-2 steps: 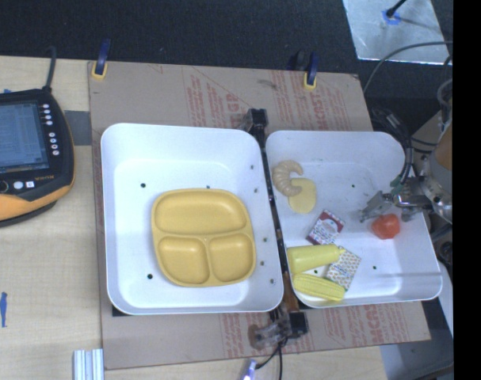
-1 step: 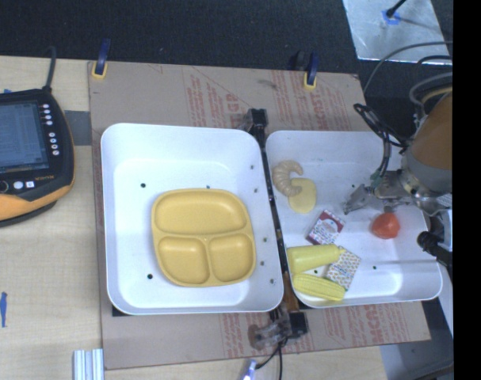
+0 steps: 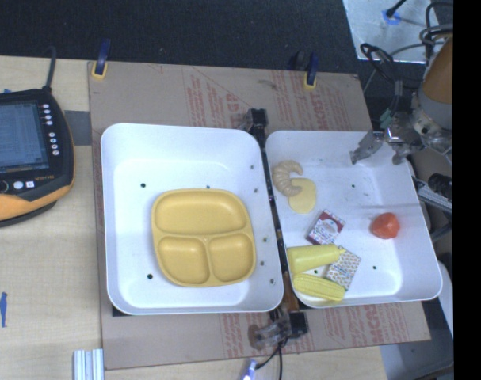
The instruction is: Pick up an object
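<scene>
The right white bin (image 3: 367, 204) holds a beige shrimp-like toy (image 3: 287, 172) beside a pale yellow piece (image 3: 303, 196), a small red-and-white packet (image 3: 326, 229), a red tomato-like ball (image 3: 385, 226), a yellow block (image 3: 313, 255), a checkered packet (image 3: 344, 267) and a yellow corn cob (image 3: 318, 287). My gripper (image 3: 380, 152) hangs over the bin's far right corner, open, nothing between its fingers. It is well above and behind the red ball.
The left white bin (image 3: 129, 172) bears a yellow three-compartment plate (image 3: 202, 236). A teach pendant (image 3: 22, 157) lies on the bench at the far left. Clamps (image 3: 311, 68) pin the cardboard sheet at the back. Cables run along the right side.
</scene>
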`<state>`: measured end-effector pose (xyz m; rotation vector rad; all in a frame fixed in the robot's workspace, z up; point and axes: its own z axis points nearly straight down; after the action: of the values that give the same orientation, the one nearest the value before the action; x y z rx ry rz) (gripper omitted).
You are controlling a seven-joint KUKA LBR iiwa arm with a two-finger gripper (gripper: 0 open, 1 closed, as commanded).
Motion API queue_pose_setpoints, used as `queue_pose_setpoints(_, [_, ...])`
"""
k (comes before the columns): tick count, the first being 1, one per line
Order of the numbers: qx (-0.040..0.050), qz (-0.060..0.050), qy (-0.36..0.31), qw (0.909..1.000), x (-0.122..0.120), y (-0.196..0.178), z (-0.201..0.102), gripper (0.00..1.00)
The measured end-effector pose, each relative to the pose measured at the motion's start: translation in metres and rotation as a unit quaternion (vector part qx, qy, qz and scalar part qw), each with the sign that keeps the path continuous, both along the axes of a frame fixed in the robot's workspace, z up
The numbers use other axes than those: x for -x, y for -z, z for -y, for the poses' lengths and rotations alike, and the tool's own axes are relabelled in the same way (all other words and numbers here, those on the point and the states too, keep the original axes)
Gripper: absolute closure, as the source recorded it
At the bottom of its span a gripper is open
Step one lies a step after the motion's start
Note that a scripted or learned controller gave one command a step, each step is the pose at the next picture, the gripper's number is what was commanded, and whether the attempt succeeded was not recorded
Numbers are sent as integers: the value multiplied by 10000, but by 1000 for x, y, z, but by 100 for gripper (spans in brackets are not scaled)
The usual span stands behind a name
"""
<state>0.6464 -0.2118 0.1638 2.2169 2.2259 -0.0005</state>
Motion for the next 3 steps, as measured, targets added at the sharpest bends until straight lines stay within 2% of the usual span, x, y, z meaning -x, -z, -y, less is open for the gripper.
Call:
queue_pose_setpoints(1, [2,-13,-2,10000,53,-13,0,0])
queue_pose_setpoints(2, [-2,-27,-7,10000,102,55,0,0])
queue_pose_setpoints(3, [-5,-8,2,10000,30,72,0,0])
